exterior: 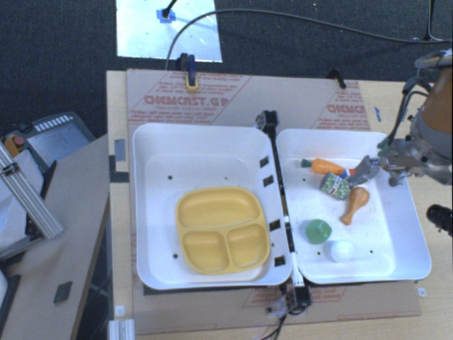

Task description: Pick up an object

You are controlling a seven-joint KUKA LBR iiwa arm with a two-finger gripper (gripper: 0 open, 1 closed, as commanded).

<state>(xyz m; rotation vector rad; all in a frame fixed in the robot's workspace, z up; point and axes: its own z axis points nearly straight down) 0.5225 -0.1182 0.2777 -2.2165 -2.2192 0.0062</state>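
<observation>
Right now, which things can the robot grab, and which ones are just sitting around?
For the job:
gripper
carrot
green patterned packet
drumstick
green ball
white ball

Just lying about:
yellow divided tray in the left bin
right bin, which holds the toys
yellow clamp

Right bin (403, 253) centre crowded — carrot (327, 166), drumstick (355, 204), ball (318, 230); edges free.

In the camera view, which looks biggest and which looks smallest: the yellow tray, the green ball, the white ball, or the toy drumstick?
1. Yellow tray, by far the largest.
2. Toy drumstick, longer than either ball.
3. Green ball and white ball: these look about alike; the green one may be slightly larger, but it is too close to rank.
</observation>
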